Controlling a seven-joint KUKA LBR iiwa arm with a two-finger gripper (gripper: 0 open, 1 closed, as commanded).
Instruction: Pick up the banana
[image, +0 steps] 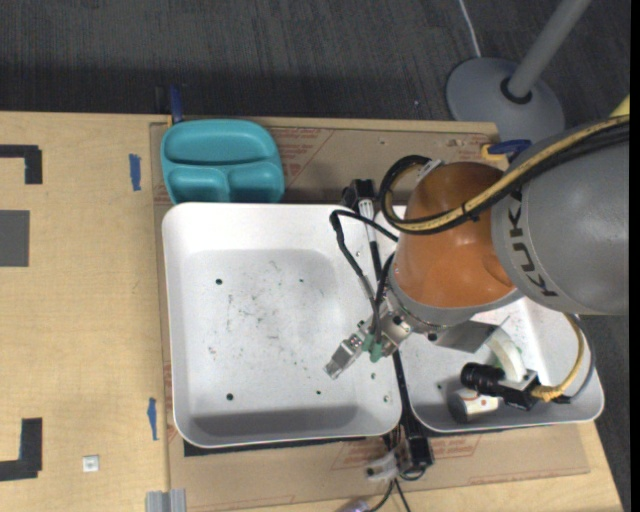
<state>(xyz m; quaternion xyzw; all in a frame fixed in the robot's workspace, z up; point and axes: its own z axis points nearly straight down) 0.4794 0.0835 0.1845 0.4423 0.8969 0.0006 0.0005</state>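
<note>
Arm (470, 250) leans over the seam between the two bins, gripper (350, 355) low over the left bin (200, 250), probably just searching. Nothing visibly in the gripper; how wide, can't tell. Can't make out a banana, maybe hidden under the arm in the right bin (560, 410)

My left bin (200, 300) looks like smooth white plastic, matt and scuffed with fine dark marks. At its far edge I see a teal tray (222, 160) of satin plastic. The bench (80, 300) reads as matt tan cardboard.
</note>
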